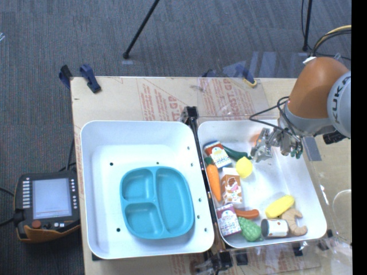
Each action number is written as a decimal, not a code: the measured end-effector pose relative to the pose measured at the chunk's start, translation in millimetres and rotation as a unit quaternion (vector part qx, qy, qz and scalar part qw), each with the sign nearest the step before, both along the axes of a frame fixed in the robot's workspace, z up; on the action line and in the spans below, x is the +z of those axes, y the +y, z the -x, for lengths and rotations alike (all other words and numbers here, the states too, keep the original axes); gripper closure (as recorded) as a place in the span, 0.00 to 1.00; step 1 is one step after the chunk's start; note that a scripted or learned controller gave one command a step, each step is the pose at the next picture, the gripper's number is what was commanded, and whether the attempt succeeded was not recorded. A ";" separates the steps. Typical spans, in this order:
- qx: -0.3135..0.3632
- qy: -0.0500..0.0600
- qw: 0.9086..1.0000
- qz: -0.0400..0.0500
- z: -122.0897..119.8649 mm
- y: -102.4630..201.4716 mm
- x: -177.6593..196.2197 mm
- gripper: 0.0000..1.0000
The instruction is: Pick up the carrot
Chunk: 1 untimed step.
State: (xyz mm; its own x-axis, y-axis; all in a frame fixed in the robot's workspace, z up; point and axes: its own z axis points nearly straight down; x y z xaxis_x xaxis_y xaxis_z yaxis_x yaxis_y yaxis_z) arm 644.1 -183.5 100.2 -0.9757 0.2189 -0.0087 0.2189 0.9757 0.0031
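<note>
The carrot (214,181), orange and slim, lies along the left wall of the right bin (314,195), beside a small printed carton. My gripper (265,149) hangs over the upper middle of that bin, to the right of and above the carrot, well apart from it. Its fingers (256,152) point down toward the bin floor near the lemon, with nothing visible between them.
The right bin also holds a yellow lemon (244,167), a green vegetable (235,152), small cartons (231,189), a yellow corn-like piece (279,205), a can (275,227) and a green bumpy item (250,230). The left bin (103,153) holds a blue divided plate (156,201).
</note>
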 end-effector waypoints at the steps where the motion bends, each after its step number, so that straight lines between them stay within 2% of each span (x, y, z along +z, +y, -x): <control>1: 0.014 -0.001 1.000 0.001 40.2 13.8 72.2 1.00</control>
State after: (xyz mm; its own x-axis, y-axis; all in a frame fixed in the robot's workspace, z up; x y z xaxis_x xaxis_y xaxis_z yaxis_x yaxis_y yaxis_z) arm 603.8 -169.8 172.4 -0.9816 0.1908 -0.0107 0.1908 0.9816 0.0008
